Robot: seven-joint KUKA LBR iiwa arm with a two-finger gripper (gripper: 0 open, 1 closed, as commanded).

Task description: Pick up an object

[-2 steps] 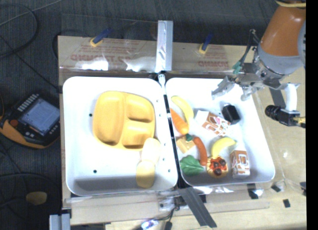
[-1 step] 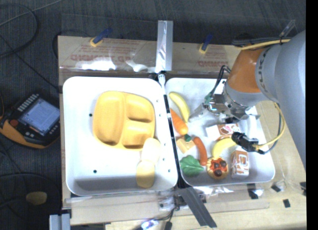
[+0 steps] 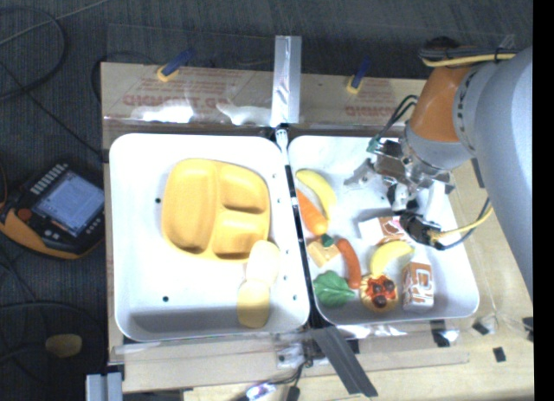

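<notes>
While the grey two-finger gripper (image 3: 400, 184) hangs low over the right-hand shallow white bin (image 3: 459, 300), at about one o'clock from that bin's middle, its opening cannot be judged: cables and mount hide the tips

Stock, right bin: small moulded plastic toy foods, packed close
- yellow banana (image 3: 316, 188), ten o'clock, against the divider
- orange carrot (image 3: 312, 214), touching the banana's lower edge
- red-orange sausage (image 3: 349, 258), centre
- green leafy piece (image 3: 333, 287), seven o'clock
- yellow apple-like wedge (image 3: 389, 256), five o'clock, nearest the gripper
- small red-and-white carton (image 3: 418, 286), four o'clock

Stock, left bin: large yellow compartment tray (image 3: 215, 207); pale yellow cylinder (image 3: 257, 282) at five o'clock

Handling, by judgement: light, rigid, hollow, glossy and prone to slipping. Take the wedge across its narrow width, at mid-length
</notes>
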